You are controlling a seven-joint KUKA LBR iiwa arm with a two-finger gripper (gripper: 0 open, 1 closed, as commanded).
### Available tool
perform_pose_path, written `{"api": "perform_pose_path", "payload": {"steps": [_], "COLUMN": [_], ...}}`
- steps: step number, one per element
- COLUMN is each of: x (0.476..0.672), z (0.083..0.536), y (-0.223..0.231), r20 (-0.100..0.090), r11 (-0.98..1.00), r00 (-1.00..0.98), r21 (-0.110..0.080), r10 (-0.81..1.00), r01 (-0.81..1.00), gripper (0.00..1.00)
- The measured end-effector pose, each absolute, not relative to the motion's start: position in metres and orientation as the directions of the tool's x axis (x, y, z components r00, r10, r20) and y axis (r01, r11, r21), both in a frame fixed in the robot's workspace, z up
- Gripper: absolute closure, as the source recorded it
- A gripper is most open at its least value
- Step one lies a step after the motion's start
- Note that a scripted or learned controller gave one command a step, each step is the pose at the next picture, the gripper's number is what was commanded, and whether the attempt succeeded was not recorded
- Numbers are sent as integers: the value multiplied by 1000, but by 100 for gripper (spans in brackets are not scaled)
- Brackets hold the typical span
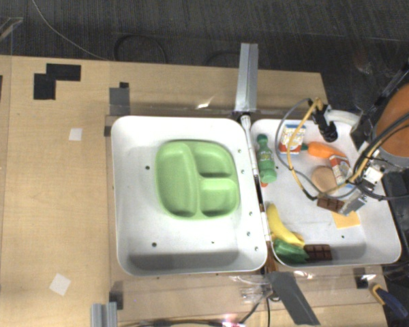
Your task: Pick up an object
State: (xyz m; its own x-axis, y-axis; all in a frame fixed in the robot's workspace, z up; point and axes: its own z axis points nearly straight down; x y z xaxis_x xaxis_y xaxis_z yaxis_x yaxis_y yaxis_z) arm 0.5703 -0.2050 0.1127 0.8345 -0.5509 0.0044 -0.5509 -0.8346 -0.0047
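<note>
Nearest the camera, along the near edge of the right bin (388, 251), lie a green item (290, 253) in the near-left corner and a dark brown bar (318, 253) just beside it, with a banana (281, 227) running up the left wall behind them. Further in, near the right side, the hand (350, 201) hangs low over the bin floor, just above a yellow card (346, 219). A small dark piece sits at its tips, but whether the tips are closed on it, or how wide they stand, I cannot tell.

Just behind the hand lies a tan rounded lump (322, 178), then an orange piece (319, 150), and against the left wall a green bottle (265, 161). A yellow packet (294, 139) rests toward the far-left corner, with looped cables over it.

In the left bin (129, 237) a green divided tray (195, 178) sits in the middle.

By my reading the pick is not done: nothing is clearly lifted off the floor, so a firm grasp and the raise are left. Every object is a candidate; those nearest the hand are the dark piece, the card and the tan lump.

No brand or writing is readable on any item.
</note>
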Motion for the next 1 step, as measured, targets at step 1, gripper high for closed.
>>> {"api": "perform_pose_path", "payload": {"steps": [1], "x": [507], "z": [92], "y": [-179], "r20": [12], "r11": [-930], "r00": [930], "r21": [-2], "r10": [-368], "r01": [-368], "gripper": [0]}}
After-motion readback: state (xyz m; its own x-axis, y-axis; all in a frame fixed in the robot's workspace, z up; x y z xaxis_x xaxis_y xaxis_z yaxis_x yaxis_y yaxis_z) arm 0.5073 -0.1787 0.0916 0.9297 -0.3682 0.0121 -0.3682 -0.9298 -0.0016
